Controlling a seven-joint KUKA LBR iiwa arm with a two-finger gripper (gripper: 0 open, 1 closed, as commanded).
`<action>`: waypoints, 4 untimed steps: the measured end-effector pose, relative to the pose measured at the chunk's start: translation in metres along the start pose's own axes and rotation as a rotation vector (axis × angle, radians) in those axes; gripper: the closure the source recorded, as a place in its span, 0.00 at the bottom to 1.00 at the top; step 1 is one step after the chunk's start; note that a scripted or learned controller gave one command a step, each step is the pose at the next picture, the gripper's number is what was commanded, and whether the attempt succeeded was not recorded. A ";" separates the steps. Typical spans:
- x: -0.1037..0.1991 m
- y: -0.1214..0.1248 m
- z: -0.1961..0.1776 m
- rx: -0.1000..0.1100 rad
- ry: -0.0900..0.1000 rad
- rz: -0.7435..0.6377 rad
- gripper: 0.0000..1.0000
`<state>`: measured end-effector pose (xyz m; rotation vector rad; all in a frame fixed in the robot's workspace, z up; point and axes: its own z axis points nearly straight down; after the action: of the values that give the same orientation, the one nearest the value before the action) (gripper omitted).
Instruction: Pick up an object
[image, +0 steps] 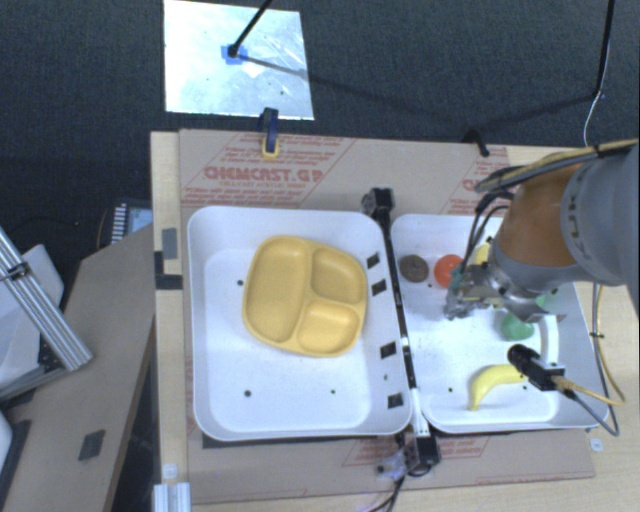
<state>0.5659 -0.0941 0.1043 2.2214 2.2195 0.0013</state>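
The right bin (430, 400) holds a brown round piece (413, 267), an orange-red piece (446, 268), a green piece (517, 326) and a yellow banana (490, 384). My gripper (462, 301) hangs low over the middle of this bin, just below the orange-red piece and to the left of the green one. The grey wrist with its orange band covers the bin's far right part. The green piece is partly hidden under the wrist. The banana lies near the bin's front edge, apart from the gripper.
In the left bin (215, 400) lies a yellow divided plate (303, 295). A black-clipped ridge (392, 300) separates the two bins. Cardboard (300, 170) lines the bench under both bins.
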 end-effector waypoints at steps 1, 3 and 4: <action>-0.002 0.004 -0.064 -0.006 -0.001 -0.004 1.00; -0.002 0.007 -0.145 -0.002 0.000 -0.005 1.00; 0.055 0.006 -0.148 0.000 0.001 -0.008 1.00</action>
<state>0.5713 -0.0391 0.2522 2.2127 2.2293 0.0025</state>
